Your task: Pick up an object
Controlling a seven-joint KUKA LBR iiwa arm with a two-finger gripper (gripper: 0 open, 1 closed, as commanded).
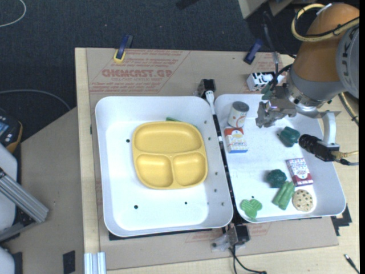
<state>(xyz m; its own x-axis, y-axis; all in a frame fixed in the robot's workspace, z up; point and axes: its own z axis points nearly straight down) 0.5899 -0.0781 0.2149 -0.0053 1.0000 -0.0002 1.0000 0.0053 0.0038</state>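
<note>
My gripper (266,117) hangs over the upper part of the right bin (325,153), at the end of the grey arm with its orange band (322,41). Just to its left stands a small can (238,114), and below that lies a red and white carton (235,140). A green lump (288,135) lies just to the gripper's lower right. I see nothing held in the gripper.
Lower in the right bin lie a dark green piece (276,177), a red and white packet (299,172), a green stick (283,194), a cookie (303,200) and a leafy green toy (250,206). The left bin (114,170) holds a yellow divided plate (169,153).
</note>
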